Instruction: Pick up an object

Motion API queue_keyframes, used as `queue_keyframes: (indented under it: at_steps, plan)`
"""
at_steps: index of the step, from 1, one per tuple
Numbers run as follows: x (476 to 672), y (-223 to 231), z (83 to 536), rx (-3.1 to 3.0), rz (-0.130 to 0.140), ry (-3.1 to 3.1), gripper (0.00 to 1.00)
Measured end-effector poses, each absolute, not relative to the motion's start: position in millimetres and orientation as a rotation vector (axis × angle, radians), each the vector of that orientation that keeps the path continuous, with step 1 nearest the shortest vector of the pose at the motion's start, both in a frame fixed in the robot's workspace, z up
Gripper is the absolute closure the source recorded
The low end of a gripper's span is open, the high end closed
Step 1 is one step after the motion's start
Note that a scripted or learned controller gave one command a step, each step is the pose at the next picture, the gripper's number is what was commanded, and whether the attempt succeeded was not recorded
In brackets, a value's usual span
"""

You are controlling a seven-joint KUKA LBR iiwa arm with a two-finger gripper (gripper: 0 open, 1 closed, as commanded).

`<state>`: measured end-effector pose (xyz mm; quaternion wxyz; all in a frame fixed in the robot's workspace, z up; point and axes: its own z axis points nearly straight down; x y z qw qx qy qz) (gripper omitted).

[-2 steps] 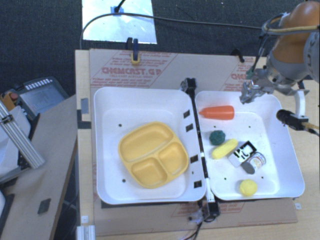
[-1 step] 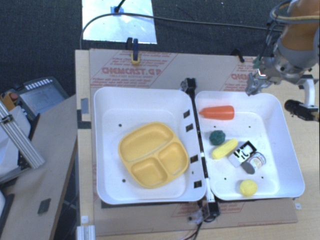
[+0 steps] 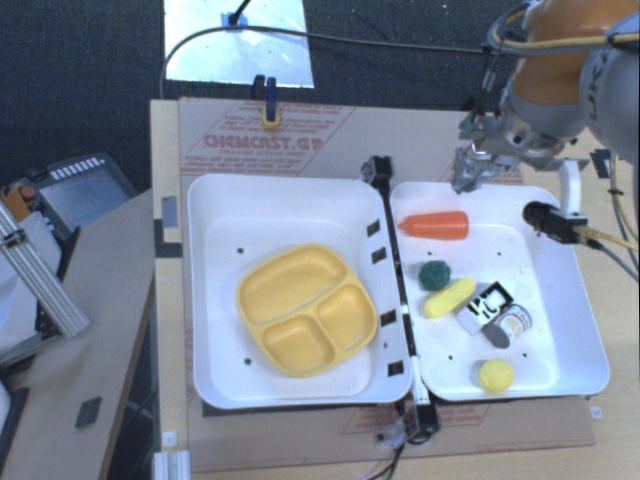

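Overhead, the gripper (image 3: 471, 173) hung above the right bin's (image 3: 560, 368) far edge; its state could not be told. Inside lay an orange carrot (image 3: 435, 225), a green ball (image 3: 434, 274), a banana (image 3: 449, 297), a can (image 3: 508, 323), and a lemon (image 3: 496, 374). The left bin (image 3: 215, 208) held a yellow divided plate (image 3: 305, 308).

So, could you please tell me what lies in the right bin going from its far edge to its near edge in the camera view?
Orange carrot → dark green ball → yellow banana → small can → yellow lemon. The black-and-white block overlaps the can, so I leave it out.
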<state>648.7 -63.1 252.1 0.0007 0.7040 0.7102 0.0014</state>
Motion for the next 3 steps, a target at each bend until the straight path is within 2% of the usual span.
queue_keyframes:
  at_steps: [1,3]
  plan:
    - [649.1,-14.4,252.6,2.211,0.004,2.231,1.0]
    - [619.0,80.6,248.8,2.212,0.002,2.233,1.0]
